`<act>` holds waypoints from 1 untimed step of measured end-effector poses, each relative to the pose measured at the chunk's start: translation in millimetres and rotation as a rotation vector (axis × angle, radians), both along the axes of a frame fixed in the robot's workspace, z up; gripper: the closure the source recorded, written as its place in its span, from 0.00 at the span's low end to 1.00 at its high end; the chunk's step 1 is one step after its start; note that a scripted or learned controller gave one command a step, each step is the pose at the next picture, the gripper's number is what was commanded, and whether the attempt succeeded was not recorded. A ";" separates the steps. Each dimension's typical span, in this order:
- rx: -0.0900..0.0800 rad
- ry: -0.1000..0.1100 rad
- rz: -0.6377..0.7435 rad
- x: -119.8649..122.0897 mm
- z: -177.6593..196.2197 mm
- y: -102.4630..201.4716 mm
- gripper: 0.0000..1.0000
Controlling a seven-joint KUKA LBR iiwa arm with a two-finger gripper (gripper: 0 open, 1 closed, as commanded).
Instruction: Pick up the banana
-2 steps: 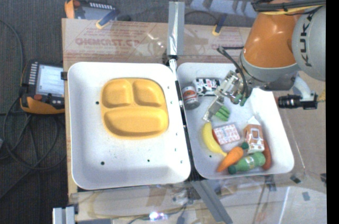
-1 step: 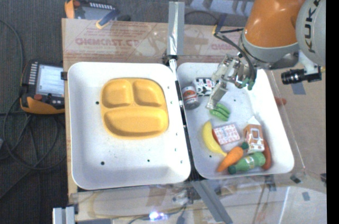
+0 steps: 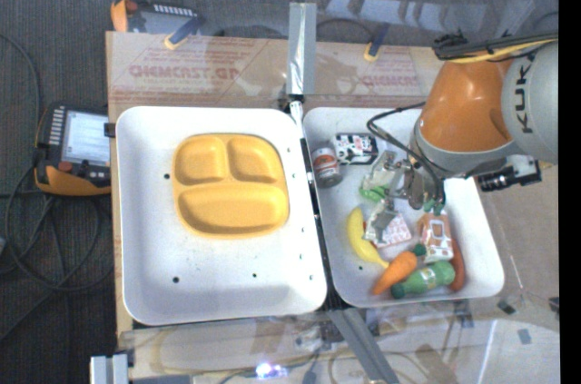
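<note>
Bench, two white bins; right bin (image 3: 486, 278) crowded. Gripper (image 3: 397, 192) — grip state cannot be told (blurred among clutter). Banana (image 3: 359, 239) just below and left of the gripper, beside a carrot (image 3: 397, 271) — long axis near-vertical in view, free.

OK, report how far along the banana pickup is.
Done: the end effector is over the right bin, near the banana. In hand: nothing visibly; the banana lies on the bin floor beside the carrot. Left: grasping and lifting it.
</note>
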State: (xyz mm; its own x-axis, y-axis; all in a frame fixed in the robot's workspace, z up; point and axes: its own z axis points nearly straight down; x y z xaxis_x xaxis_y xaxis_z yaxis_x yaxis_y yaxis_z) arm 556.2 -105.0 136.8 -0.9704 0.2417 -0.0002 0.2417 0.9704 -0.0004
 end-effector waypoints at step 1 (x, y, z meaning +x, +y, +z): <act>-0.003 -0.011 0.208 -5.2 -47.0 -2.4 0.00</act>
